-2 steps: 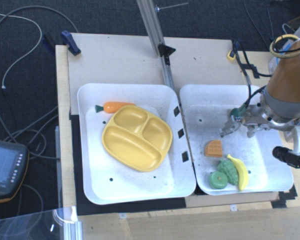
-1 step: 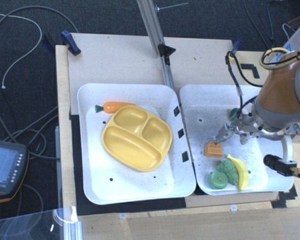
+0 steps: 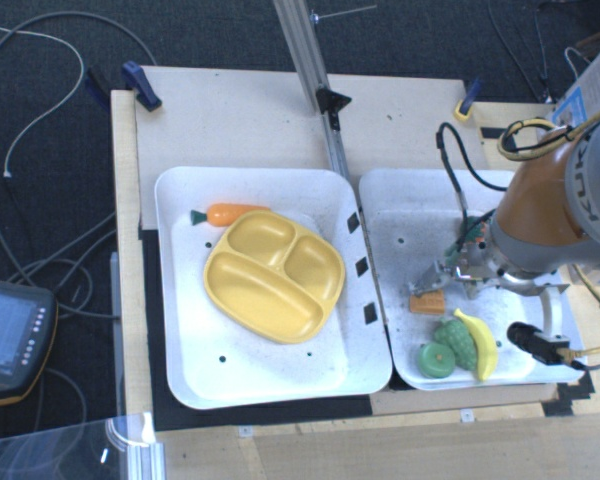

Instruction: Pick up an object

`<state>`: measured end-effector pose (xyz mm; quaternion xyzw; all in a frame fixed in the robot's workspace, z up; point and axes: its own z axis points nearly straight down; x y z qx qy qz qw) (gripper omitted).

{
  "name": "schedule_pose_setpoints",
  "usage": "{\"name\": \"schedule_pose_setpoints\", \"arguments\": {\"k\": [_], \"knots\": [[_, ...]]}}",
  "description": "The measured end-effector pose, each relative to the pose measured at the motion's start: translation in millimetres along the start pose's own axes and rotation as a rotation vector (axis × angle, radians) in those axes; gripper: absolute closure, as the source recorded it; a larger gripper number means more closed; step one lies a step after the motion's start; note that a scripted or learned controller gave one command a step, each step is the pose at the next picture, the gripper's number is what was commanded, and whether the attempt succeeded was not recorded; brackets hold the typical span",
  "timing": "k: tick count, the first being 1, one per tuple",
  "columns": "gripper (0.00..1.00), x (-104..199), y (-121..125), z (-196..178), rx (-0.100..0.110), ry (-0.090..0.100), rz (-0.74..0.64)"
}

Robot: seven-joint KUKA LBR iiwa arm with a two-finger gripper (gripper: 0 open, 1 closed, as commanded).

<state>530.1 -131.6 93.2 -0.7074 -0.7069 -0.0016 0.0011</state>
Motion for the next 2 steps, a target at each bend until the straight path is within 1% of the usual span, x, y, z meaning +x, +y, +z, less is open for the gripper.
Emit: {"name": "schedule_pose_setpoints", "arguments": {"k": [1, 2], "knots": [[1.00, -0.4, 1.9, -14.1, -0.008, -0.003, -0.001], [1.00, 1.4, -0.4, -77.3, -0.007, -0.005, -0.002]]}}
